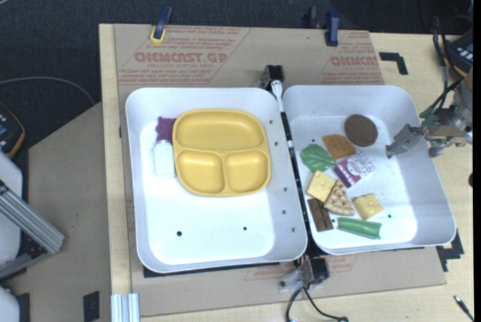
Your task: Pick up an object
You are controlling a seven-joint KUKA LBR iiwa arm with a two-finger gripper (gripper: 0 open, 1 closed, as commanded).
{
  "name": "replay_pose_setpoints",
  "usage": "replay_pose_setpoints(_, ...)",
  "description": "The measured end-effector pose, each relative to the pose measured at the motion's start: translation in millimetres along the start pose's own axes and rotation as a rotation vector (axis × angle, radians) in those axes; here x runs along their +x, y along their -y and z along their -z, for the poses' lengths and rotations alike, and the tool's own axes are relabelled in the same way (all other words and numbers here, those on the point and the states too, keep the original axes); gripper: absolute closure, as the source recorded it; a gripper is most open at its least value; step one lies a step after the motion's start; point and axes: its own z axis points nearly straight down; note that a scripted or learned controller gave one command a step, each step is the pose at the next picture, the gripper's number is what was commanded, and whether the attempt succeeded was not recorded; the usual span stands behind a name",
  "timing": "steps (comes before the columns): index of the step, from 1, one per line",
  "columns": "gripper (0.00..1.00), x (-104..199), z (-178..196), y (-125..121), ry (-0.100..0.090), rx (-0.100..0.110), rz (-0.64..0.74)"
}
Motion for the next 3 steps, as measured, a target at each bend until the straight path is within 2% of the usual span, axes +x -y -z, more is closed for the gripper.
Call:
replay_pose_setpoints(1, 0.0, 0.5, 7.7, -3.3, 0.004, -0.014, 0.004)
replay_pose_setpoints(2, 0.0, 7.8, -54.1, -1.8, 0.001, -0.008, 0.004)
replay_pose_setpoints(3, 0.0, 8.1, -104.7, -3.3, 0.002, -0.014, 0.003)
